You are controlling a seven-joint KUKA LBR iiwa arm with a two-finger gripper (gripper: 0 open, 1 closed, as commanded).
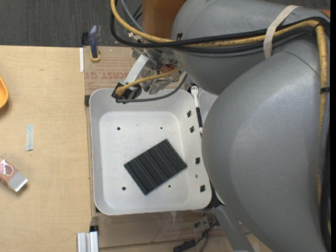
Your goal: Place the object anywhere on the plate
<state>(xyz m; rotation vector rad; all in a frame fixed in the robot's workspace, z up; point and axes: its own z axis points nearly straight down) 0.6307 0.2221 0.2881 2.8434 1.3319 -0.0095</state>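
Note:
A dark ribbed rectangular slab (155,166) lies flat and turned at an angle on the floor of the left white bin (105,140), a little below its middle. My gripper (148,76) hangs over the bin's far rim, wrapped in yellow and black cables, well above and behind the slab. The cables and the wrist body hide its tips, and I see nothing held in it. The grey arm covers the right bin.
On the tan bench left of the bin lie a small grey strip (29,138), a red-and-white wrapped piece (11,175) and an orange thing (2,93) at the edge. A blue clamp (94,40) stands at the bin's far left corner on cardboard (107,70).

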